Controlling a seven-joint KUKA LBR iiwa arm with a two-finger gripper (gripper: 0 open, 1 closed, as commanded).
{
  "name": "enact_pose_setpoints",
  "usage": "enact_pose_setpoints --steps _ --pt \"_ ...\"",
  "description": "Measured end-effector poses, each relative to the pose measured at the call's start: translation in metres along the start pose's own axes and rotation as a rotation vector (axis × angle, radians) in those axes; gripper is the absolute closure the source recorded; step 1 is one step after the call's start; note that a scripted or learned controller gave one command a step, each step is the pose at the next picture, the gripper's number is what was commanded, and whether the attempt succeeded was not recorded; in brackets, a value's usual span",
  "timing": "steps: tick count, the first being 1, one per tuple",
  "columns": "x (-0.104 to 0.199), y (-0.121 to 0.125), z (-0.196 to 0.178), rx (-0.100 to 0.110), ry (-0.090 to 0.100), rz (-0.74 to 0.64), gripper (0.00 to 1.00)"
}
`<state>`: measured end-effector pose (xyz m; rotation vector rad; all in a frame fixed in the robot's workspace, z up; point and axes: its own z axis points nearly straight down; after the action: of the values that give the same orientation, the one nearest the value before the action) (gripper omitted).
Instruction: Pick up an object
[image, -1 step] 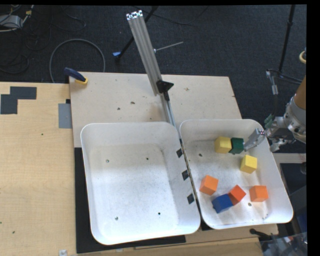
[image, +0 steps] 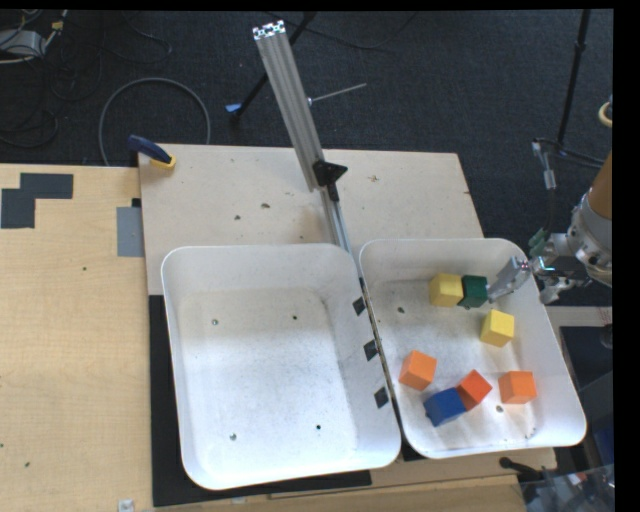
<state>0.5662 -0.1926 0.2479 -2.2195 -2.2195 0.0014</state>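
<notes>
The tool (image: 516, 272) hangs low over the right bin (image: 560, 400) near its far right edge, just beside a green cube (image: 474, 291). Whether its fingers are wide or narrow cannot be told from here, and nothing shows between them.

That bin carries 7 cubes. A yellow cube (image: 446, 290) touches the green one on its left, both toward the far edge. A second yellow cube (image: 497, 327) sits apart, close to the right wall. Toward the near edge lie an orange cube (image: 418, 369), a blue cube (image: 444, 406) touching a red-orange cube (image: 474, 387), and another orange cube (image: 517, 386) beside them. Open floor remains along the bin's left wall and in its near right corner.

The left bin (image: 200, 300) sits against the right one, with 3 black clips (image: 369, 349) along the shared edge. A slanted metal rail (image: 296, 112) crosses the far part of the surface (image: 400, 190), ending at the bins' junction.
</notes>
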Motion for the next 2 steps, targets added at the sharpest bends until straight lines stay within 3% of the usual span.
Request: enact_pose_setpoints --steps 1,2 --pt "-0.001 0.032 0.136 -0.003 -0.002 0.0 0.0" --pt "-0.008 0.053 0.048 -0.01 -0.004 -0.001 0.0"
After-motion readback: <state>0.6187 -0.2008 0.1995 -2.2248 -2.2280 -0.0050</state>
